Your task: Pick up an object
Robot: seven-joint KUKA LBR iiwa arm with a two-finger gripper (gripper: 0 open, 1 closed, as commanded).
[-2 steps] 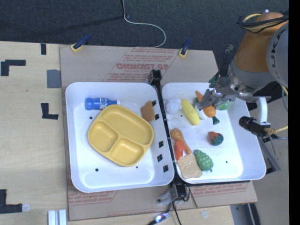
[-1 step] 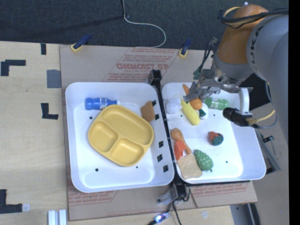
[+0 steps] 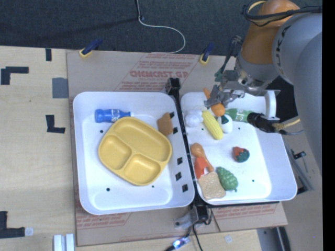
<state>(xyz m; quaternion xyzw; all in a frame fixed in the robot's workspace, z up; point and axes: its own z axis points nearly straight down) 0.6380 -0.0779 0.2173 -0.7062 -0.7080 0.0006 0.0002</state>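
The corn cob (image 3: 212, 124), a yellow toy lying slantwise in the right bin (image 3: 272, 182) near its far left corner, is the piece closest under the hand (image 3: 220, 99), so I judge it the likely target. Nearest the camera in that bin lie a tan slice of toy bread (image 3: 212, 186) and a green bunch of grapes (image 3: 228, 178) just beside it, then an orange carrot-like piece (image 3: 200, 161) and a small red-and-green strawberry (image 3: 241, 154). The cob looks a light, stiff plastic, probably smooth and inclined to roll; taking it across its middle, square to its long axis, seems safest. The hand hovers above its far end with a small orange piece (image 3: 218, 109) at its tips; whether it is clenched or released I cannot tell.
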